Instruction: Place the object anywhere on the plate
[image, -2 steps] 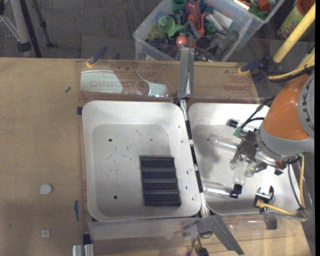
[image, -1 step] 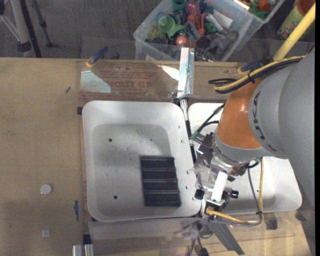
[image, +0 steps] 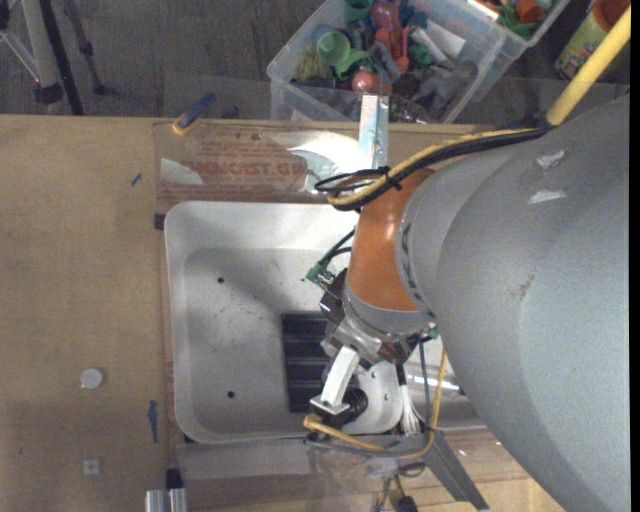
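Observation:
A dark, ribbed, rectangular thing (image: 298, 358) lies flat on the floor of the left white bin (image: 200, 300), near the bin's right wall. My gripper (image: 352, 345) hangs from the orange-banded wrist directly over that thing's right edge, and the wrist and arm hide its tips. I can make out nothing held in it. The big grey arm covers the whole right side of the view, including the other bin.
Small dark specks dot the left bin's floor. A printed cardboard sheet (image: 245, 165) lies behind the bin. A clear tub of colourful toys (image: 400, 45) stands at the back. A small white disc (image: 91, 378) rests on the wooden bench at the left.

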